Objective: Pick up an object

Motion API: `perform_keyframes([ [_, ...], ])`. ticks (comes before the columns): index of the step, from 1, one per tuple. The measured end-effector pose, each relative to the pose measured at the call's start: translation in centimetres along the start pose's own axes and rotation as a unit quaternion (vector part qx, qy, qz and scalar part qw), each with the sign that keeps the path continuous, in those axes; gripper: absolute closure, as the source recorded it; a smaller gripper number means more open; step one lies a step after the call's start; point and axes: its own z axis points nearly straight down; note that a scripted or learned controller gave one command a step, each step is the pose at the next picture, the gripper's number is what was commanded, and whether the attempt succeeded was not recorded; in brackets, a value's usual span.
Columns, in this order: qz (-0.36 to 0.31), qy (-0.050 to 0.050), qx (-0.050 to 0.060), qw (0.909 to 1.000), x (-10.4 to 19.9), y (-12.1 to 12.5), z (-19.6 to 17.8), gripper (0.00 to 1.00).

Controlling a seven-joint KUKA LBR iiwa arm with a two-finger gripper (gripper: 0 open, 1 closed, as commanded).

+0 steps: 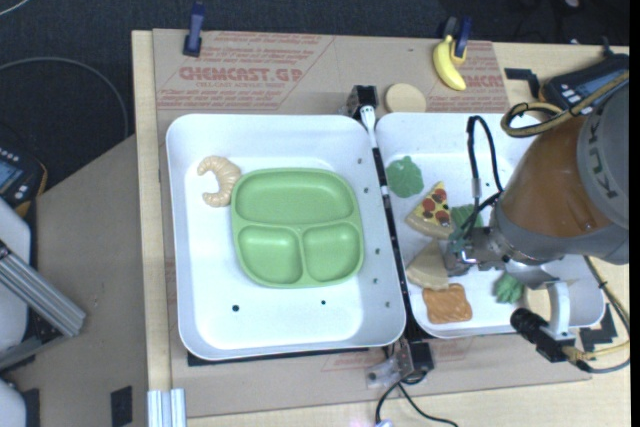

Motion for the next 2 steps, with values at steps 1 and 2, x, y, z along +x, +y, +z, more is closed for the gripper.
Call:
perform_keyframes([
  [1,0.003,0.001,0.001,1.0,-5.1,-0.1,0.1,1.0],
  [2,0.002,0.003,0.002,1.0,-3.5,-0.1,0.1,1.0],
])
